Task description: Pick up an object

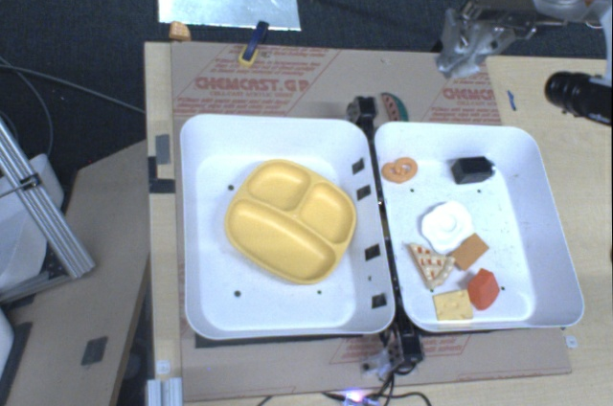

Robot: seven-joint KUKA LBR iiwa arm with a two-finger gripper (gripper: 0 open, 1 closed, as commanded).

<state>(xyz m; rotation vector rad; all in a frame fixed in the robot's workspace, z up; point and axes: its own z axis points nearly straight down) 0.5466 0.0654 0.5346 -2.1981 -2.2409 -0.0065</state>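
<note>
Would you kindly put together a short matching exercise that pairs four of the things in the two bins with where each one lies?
Things:
1. yellow divided plate
2. black block
3. pretzel
4. red piece

Places:
A. right bin, far left, close to the divider between the bins
B. middle of the left bin
C. right bin, near side, beside the yellow cracker
D. right bin, far side, right of the pretzel

Right pairs: 1-B, 2-D, 3-A, 4-C
</note>
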